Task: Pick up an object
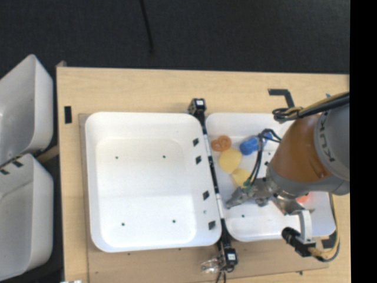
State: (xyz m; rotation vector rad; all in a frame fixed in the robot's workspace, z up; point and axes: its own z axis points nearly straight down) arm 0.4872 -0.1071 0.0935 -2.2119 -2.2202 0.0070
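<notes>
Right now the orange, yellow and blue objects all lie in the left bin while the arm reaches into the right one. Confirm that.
Not quite. The camera view shows the orange object, the yellow object and the blue object lying in the right bin, not the left bin. The arm does reach into the right one, with its gripper low beside them.

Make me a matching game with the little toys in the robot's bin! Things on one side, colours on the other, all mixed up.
Things:
1. Toy nearest the far left corner of the right bin
2. Toy beside the arm's cable
3. Big toy in the middle of the group
4. Arm's band

Colours:
A. blue
B. brown-orange
C. orange
D. yellow

Pairs: 1-C, 2-A, 3-D, 4-B
</notes>
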